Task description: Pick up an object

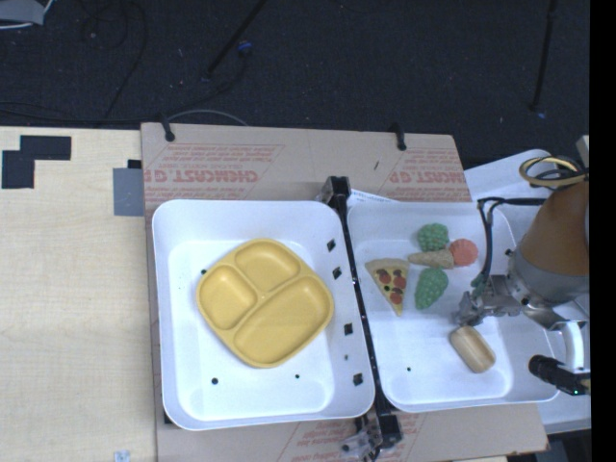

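Note:
The right bin [414, 388] holds several toy foods: a pizza slice [389, 283], a green grape bunch [431, 288], a green broccoli piece [433, 236], a red tomato [465, 251], a thin tan stick [429, 257] and a tan bread roll [473, 348]. My gripper [477, 308] hangs low over the right side of this bin, just above the upper end of the bread roll and right of the grapes. The grey wrist and orange band [558, 239] hide its top.
The left bin [183, 258] holds a yellow divided plate [265, 301]. Black clips run along the divider [348, 287] between the bins. A cable [486, 224] loops over the right bin's far right corner. Cardboard lies under both bins.

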`<state>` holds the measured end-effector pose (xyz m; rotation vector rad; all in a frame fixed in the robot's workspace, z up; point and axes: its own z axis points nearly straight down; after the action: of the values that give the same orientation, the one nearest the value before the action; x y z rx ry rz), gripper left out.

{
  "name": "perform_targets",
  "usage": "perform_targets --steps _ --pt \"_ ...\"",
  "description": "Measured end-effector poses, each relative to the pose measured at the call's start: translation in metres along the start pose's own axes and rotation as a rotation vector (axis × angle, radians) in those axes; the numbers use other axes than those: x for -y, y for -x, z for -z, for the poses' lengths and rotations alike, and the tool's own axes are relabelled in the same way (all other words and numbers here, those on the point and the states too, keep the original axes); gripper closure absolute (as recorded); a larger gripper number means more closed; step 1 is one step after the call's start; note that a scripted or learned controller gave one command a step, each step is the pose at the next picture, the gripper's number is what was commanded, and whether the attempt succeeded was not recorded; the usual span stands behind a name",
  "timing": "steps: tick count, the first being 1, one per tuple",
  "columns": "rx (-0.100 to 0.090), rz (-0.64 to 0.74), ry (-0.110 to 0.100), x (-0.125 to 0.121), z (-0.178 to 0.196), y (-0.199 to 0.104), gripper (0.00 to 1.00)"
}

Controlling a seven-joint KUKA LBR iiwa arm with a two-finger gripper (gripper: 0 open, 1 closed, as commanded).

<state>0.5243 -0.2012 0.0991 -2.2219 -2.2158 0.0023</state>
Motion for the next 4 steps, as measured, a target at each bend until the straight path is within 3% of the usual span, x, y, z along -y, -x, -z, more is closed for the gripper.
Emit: perform_targets --steps 2,3,4 --pt "0.002 0.005 0.007 0.001 0.125 -0.007 1.00" --pt "0.001 0.006 0.003 0.001 0.130 -0.006 1.00" --pt "-0.001 0.008 0.000 -0.004 0.119 -0.057 1.00"
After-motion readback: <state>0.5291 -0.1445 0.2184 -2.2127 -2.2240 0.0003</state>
